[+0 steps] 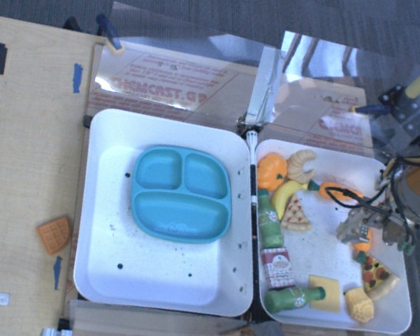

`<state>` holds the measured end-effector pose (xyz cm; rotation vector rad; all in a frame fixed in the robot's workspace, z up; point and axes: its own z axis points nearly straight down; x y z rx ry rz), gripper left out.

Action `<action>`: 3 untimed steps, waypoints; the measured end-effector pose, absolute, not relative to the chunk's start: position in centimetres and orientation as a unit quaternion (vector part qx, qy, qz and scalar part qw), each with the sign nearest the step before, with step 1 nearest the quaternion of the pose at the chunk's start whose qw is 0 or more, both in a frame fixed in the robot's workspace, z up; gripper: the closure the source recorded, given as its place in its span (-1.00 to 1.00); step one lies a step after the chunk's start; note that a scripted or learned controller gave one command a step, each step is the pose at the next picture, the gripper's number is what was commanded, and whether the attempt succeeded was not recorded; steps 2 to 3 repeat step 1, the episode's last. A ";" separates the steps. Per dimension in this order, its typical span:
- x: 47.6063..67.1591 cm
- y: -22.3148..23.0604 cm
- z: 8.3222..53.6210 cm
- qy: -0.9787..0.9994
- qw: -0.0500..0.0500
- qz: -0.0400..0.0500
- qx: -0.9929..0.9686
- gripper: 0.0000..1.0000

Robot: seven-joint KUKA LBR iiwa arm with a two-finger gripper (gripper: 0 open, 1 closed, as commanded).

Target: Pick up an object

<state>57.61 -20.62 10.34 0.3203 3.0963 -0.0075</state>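
Two shallow white bins sit side by side on the worktop. The left bin (91, 247) carries a blue divided plate (182, 194) lying flat toward its far half, with a few dark specks scattered on the bare floor around it. The right bin (401, 317) holds a crowd of toy food. Along its left wall stand a small orange pumpkin (271, 170), a yellow banana (284, 196) just beside it, a green bottle (270, 224), a small red and white carton (278, 265) and, at the near edge, a second green bottle (287, 298) lying on its side. A croissant (301, 164) lies near the bin's far edge, and a pizza slice (296, 213) rests just right of the banana. A yellow cheese block (325, 292) and a corn cob (360, 305) lie near the bin's near right corner, with a second pizza slice (377, 276) just above the corn.

The arm comes in over the right edge of the right bin, and the gripper (360, 228) hangs low over the bin's right half, near an orange carrot (340, 194) and just above the second pizza slice. Cables and the wrist hide the tips, so whether they are parted or closed cannot be told, and nothing is visibly held.

On the bare wooden worktop left of the left bin lies a small waffle (54, 233).
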 end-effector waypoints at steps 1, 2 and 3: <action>51.8 -22.3 9.0 0.978 0.006 0.000 0.207 1.00; 51.8 -22.3 9.0 0.978 0.006 0.000 0.207 1.00; 51.8 -22.3 9.0 0.978 0.006 0.000 0.207 1.00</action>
